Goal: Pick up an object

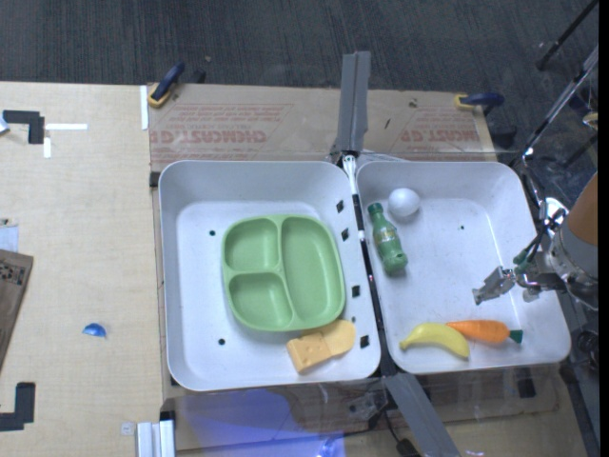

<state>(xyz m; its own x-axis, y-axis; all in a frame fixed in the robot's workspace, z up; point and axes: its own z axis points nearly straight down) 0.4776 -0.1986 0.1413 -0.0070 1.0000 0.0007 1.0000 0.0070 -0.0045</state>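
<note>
Above right bin point(447, 174), hand point(501, 284), holding nothing

One fixed camera looks down at a slant on both white bins point(171, 284) from above.

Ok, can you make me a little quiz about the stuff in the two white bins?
1. True or false: the yellow plastic banana touches the orange toy carrot.
2. Which bin holds the green three-compartment plate: left or right in the picture?
3. What lies beside the white ball? A) green plastic bottle B) yellow cheese wedge C) the banana

Key: 1 true; 2 left; 3 A
</note>
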